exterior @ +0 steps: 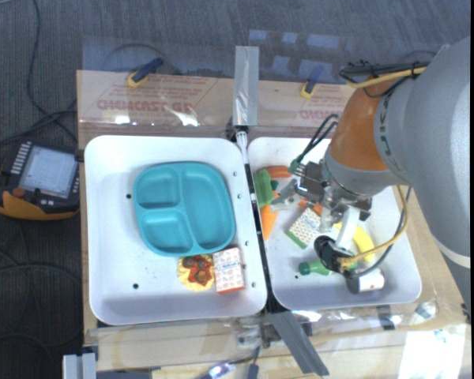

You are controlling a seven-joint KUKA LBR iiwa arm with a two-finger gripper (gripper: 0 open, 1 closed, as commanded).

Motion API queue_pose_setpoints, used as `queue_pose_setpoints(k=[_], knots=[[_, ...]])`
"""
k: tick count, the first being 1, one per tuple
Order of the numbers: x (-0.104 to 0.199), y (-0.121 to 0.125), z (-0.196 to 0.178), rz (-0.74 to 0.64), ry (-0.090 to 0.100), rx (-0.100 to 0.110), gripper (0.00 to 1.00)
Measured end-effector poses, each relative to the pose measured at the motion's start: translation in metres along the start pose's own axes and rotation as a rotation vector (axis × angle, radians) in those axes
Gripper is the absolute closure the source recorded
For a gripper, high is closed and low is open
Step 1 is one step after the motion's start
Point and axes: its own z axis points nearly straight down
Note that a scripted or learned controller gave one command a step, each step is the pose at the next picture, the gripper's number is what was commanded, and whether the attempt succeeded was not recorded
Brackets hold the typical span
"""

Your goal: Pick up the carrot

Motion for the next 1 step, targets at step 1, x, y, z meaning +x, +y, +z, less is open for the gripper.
queue_pose_setpoints(k=[1], knots=[[-0.0400, 0.0065, -0.0006, -0.075, -0.001, -0.002, 0.00]])
